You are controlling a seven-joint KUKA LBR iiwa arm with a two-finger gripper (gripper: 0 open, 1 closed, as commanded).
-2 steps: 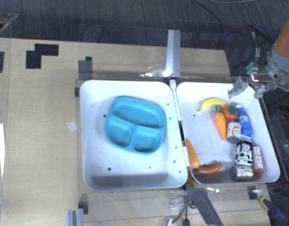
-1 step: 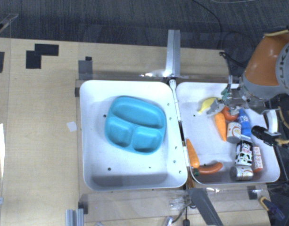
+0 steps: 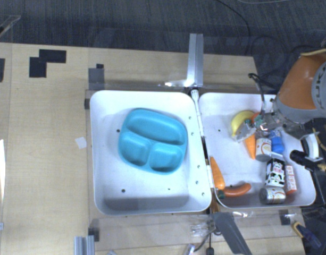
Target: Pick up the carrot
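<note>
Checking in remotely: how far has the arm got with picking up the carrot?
Nothing looks done yet. The carrot lies against the left wall of the right bin, beside a sausage. In hand: the gripper is low at the bin's far side, over the banana and an orange item, away from the carrot. Left to do: move to the carrot, grasp and lift.
</note>
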